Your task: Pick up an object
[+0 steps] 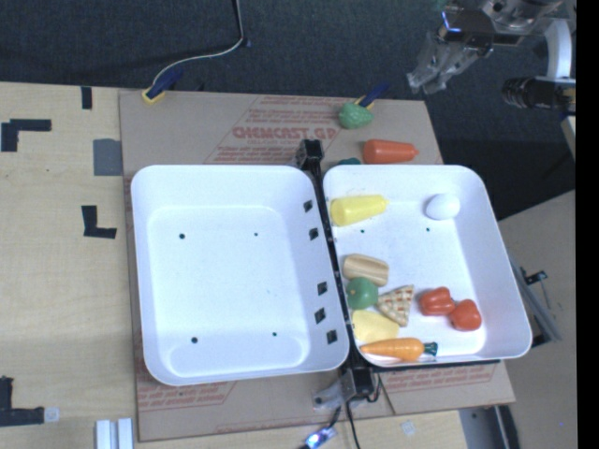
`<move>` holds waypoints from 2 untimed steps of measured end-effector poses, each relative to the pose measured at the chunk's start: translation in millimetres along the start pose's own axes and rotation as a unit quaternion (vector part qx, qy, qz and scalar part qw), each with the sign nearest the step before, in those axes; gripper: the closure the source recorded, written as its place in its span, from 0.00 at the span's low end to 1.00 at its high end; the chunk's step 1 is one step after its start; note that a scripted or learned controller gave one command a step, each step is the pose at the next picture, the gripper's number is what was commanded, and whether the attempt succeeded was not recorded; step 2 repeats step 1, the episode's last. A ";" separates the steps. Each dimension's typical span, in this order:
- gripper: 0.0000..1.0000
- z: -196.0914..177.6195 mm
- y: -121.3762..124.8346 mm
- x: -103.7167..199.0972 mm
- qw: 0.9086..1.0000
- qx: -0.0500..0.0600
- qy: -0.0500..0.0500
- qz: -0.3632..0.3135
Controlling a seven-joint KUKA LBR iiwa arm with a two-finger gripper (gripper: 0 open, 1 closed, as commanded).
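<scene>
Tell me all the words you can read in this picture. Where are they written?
"CHEMCAST GP" in red letters, on the brown board under the two white bins.
A fainter red line of print runs slantwise across the same board, too blurred to read.
More faint red print sits on the board's front edge below the right bin, also too blurred to read.
The toys carry no words that I can see.

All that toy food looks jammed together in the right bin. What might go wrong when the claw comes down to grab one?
The bread roll, green piece, wedge and carrot lie crowded near the divider, so the gripper may nudge neighbours or catch two. The white egg looks round and could slip out. The yellow corn lies against the bin wall, leaving little room beside it.
</scene>
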State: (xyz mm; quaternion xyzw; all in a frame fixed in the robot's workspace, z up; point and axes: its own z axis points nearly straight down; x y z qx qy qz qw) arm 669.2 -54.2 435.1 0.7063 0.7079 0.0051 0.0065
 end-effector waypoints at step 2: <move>1.00 -107.9 -17.6 -0.1 1.000 0.002 0.000 0.000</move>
